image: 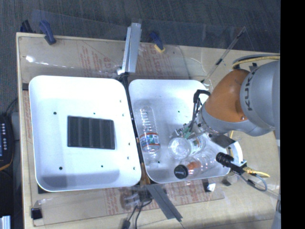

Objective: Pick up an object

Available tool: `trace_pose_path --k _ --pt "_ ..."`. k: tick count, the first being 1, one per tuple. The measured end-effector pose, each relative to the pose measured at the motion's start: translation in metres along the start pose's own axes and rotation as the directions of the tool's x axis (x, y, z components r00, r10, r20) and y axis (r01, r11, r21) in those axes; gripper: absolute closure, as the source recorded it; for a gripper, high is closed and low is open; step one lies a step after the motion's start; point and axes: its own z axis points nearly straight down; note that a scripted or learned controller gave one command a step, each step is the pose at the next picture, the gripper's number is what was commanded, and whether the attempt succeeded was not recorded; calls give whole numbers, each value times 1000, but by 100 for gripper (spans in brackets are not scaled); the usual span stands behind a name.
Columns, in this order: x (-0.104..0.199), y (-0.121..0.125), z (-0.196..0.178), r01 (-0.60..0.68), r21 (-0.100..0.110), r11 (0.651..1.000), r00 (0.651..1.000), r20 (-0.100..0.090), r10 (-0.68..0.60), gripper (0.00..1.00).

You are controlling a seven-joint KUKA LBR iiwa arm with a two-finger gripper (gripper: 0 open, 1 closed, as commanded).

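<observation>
While reaching in from right, grey arm (257, 99) with glossy orange band (224, 101), wrist low over right bin (162, 92). Gripper (188, 133) down among clear plastic near bin's lower right; finger state impossible to tell, tips lost against transparent clutter.

Two shallow white bins, rounded corners, smooth moulded plastic, side by side and touching along middle. Left bin (47, 99) with dark ribbed rectangular panel (90, 132) lying flat near centre, a few small dark dots around it.

Inside right bin: clear bottle (148, 132), crinkled transparent plastic, lying on side along left wall, label band with red and blue near lower end. Second clear bottle (193, 166) on side along bottom wall, black round cap (180, 171) at its left end, reddish patch on body. Clear round cup-like piece (181, 147) just beside gripper; touching or not, unclear.

Bench (71, 51) pale wood-coloured with red print, under see-through sheet. Blue clamps (47, 32) at top edge. Grey metal bar (131, 46) upright between bins at top.
</observation>
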Motion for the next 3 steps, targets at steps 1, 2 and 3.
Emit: trace_pose_path --k 1,2,3 --pt "0 0 0 0 0 1000 1000 0 0 0" --pt "0 -35 -66 68 36 997 998 -11 -67 0" --pt "-1 -28 12 183 40 982 983 -22 -182 0"
